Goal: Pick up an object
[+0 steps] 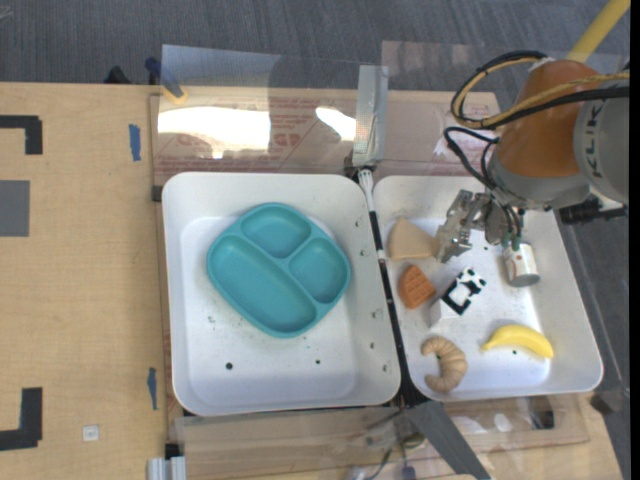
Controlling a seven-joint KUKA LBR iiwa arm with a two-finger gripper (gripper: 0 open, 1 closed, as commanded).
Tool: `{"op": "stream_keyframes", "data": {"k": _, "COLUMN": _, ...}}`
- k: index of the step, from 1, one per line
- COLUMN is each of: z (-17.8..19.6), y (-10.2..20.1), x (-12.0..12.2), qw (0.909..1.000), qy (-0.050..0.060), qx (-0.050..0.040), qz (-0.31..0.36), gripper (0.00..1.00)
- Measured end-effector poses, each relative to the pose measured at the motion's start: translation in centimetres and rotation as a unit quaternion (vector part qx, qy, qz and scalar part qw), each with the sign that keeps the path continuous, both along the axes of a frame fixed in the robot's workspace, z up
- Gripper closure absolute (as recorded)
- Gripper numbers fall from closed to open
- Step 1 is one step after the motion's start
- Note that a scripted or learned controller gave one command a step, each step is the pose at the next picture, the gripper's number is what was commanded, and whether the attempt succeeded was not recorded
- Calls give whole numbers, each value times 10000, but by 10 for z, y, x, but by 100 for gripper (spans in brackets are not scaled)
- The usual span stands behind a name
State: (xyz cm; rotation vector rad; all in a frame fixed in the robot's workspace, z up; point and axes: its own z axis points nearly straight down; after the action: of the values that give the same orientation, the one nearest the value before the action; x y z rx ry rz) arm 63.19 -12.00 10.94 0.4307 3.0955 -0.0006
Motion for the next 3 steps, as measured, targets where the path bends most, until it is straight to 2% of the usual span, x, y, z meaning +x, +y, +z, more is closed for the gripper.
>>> {"op": "stream_keyframes", "data": {"k": 1, "z": 93, "y": -15, "x": 20, "qw": 9995, "qy": -10, "qx": 3, "qz": -313, "gripper": 100}}
{"op": "stream_keyframes", "data": {"k": 2, "z": 175, "y": -75, "x": 25, "qw": 9906, "qy": 14, "qx": -27, "qz": 1365, "gripper": 100}}
{"op": "stream_keyframes", "data": {"k": 3, "z": 266, "y": -104, "x": -32, "qw": 9994, "qy": 10, "qx": -7, "qz": -359, "gripper": 100}}
